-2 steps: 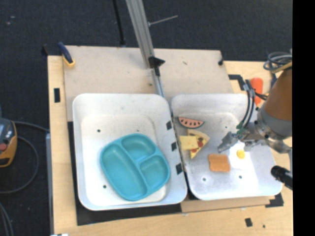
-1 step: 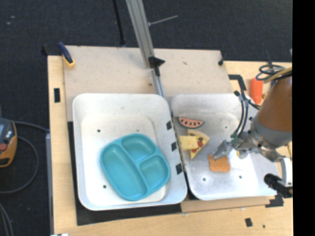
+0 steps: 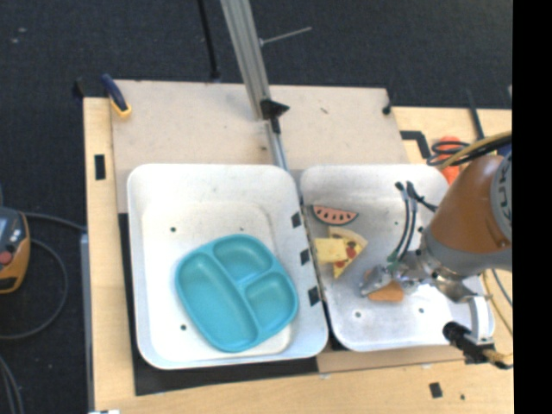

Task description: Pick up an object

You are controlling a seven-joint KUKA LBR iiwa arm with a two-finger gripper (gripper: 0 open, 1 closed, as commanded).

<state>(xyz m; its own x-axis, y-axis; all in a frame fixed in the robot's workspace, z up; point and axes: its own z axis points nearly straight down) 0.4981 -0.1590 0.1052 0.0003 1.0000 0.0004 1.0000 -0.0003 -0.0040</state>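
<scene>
We see the arm (image 3: 470, 222), grey with its orange band, reaching in from three o'clock over the right bin (image 3: 362, 335). Its jaws (image 3: 378, 279) hang low at about the bin's centre, just above an orange, carrot-like piece (image 3: 385, 294) that lies on the bin floor at six o'clock from them. We cannot tell whether the jaws are spread or pressed together, nor whether they touch the orange piece. At nine o'clock from the jaws lies a yellow pizza-slice toy (image 3: 337, 254), and at eleven o'clock from them a watermelon-slice toy (image 3: 334, 215), both well toward the bin's left wall. The left bin (image 3: 172, 188) carries a blue divided plate (image 3: 237, 292) in its lower half. Both bins sit on the wooden tabletop (image 3: 190, 119), and a grey metal post (image 3: 246, 46) slants up at twelve o'clock.
</scene>
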